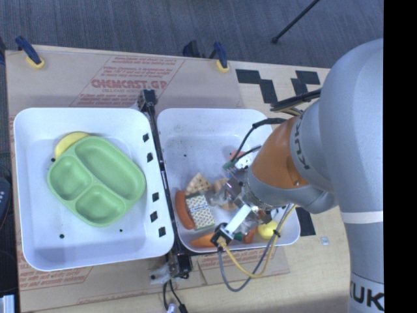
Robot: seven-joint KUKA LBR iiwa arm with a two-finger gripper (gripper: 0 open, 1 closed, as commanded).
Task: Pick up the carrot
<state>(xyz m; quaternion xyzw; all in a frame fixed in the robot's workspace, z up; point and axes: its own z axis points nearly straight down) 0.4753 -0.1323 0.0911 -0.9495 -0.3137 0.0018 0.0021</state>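
The carrot (pixel 202 241) is a small orange piece lying against the front wall of the right bin (pixel 195 126), near its front-left corner. My gripper (pixel 231 193) hangs low over the middle of that bin, just behind and to the right of the carrot, among a pile of toy food. The wrist and the orange band cover most of the gripper from above. Nothing can be seen held in it.
Beside the carrot lie a red-orange sausage (pixel 182 209), a checked sandwich piece (pixel 199 212), a tan cracker (pixel 197 184) and a yellow piece (pixel 266 229). The left bin (pixel 39 240) holds a green divided plate (pixel 98 178) resting on a yellow item (pixel 69 141).
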